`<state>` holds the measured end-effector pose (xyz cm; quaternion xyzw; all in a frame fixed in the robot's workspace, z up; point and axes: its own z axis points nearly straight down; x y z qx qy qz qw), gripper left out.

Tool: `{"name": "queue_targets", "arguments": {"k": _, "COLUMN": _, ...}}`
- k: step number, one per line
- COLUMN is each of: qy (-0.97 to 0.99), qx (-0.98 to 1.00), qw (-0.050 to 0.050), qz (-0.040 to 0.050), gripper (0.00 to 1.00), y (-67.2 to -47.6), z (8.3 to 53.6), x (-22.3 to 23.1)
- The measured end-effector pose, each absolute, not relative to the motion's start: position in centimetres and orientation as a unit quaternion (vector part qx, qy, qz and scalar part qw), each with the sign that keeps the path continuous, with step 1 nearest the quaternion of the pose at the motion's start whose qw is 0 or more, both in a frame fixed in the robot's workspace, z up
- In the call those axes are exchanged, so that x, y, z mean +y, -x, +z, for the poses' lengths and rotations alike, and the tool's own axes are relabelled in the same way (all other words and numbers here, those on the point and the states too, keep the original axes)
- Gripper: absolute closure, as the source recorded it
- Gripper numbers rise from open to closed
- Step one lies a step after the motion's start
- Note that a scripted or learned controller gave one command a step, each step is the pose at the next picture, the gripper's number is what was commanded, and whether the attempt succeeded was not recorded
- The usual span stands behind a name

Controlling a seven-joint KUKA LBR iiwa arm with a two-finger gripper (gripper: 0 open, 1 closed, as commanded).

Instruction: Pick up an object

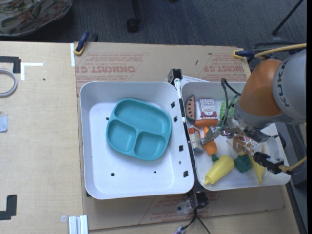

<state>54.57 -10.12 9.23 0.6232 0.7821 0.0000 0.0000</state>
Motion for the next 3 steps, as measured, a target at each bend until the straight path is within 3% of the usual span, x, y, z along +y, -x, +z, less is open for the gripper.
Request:
{"name": "queue_targets", "arguments": {"k": 1, "qy": -0.655, "qx": 0.756, "qw": -0.001, "qz": -0.0001, "gripper": 0.0, "y": -51.0, "z": 9.2, "x": -9.9}}
{"name": "queue_targets", "arguments": {"k": 2, "qy": -0.656, "qx": 0.754, "qw": 0.0, "qz": 0.0, "gripper": 1.0, "y": -51.0, "z": 10.2, "x": -9.9}}
{"name": "queue_targets", "arguments": {"k": 3, "qy": -0.768, "qx": 0.641, "qw": 0.001, "qz": -0.0001, "gripper": 1.0, "y": -51.3, "z": 26.6, "x": -8.5}}
